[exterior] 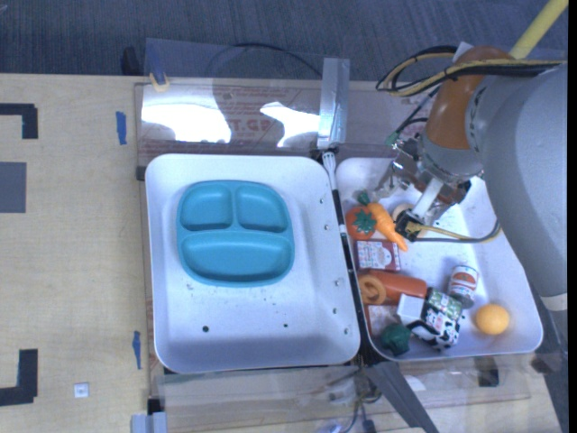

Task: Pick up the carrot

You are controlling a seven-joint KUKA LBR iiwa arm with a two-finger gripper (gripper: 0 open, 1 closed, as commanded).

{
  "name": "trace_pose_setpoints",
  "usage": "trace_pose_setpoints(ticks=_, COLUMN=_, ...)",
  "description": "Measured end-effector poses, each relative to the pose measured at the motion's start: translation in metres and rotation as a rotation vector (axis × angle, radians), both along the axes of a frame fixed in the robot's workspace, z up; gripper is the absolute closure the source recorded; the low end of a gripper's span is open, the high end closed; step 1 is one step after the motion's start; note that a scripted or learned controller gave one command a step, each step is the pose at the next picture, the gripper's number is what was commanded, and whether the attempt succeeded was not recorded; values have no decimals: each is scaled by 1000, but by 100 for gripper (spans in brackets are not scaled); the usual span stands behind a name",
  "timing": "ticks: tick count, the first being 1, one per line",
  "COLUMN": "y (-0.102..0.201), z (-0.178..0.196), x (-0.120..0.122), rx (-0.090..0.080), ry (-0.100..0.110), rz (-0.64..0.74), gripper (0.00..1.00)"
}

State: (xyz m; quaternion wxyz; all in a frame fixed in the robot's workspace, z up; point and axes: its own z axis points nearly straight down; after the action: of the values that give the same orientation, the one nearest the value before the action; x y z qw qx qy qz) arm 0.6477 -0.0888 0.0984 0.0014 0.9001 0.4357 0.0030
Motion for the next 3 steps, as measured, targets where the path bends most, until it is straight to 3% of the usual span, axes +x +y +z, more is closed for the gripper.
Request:
trace_pose_setpoints(ticks=1, y=10, z=91, x=19, rx=-2, ry=-1, rz=188, gripper=0)
trace_pose_setpoints(ticks=2, y=0, z=6, x=0, rx=-2, ry=-2, rz=351, gripper=0)
trace_pose_setpoints(ticks=3, y=-19, z=-1, x=-54, rx=-6, ry=-7, rz=370, gripper=0)
